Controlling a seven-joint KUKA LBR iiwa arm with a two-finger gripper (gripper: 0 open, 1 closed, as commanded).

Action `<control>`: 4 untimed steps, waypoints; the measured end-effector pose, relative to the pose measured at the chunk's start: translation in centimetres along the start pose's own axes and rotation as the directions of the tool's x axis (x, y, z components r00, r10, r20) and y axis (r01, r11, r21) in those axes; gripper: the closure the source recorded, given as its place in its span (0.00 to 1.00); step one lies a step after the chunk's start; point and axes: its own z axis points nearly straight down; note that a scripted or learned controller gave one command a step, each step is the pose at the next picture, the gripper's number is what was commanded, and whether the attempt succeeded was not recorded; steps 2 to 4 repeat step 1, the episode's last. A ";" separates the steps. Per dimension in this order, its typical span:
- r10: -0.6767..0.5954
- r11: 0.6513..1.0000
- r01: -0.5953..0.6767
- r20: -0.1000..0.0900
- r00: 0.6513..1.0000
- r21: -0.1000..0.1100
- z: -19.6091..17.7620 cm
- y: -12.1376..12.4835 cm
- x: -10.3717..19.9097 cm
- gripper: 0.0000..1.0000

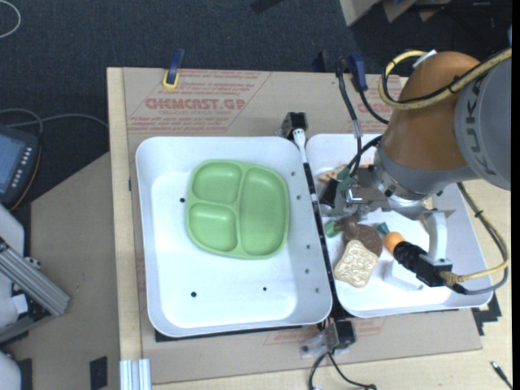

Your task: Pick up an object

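Robot arm [431, 128] reaches low into the right bin [455, 295] over cluttered objects [357, 254]; finger state cannot be told, so no pickup is confirmed.

Green divided plate [239, 209] sits mid left bin [162, 242]. Right bin [390, 299]: arm w/ orange band [431, 120] over its far half, gripper [351, 205] low by the near-left part. Beige textured piece [356, 263] + brown item [366, 237] touching, near bin's left wall.

Bright even light, soft focus
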 end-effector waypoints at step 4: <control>0.002 1.000 -0.002 0.002 1.000 -0.007 -1.4 -0.3 -0.7 1.00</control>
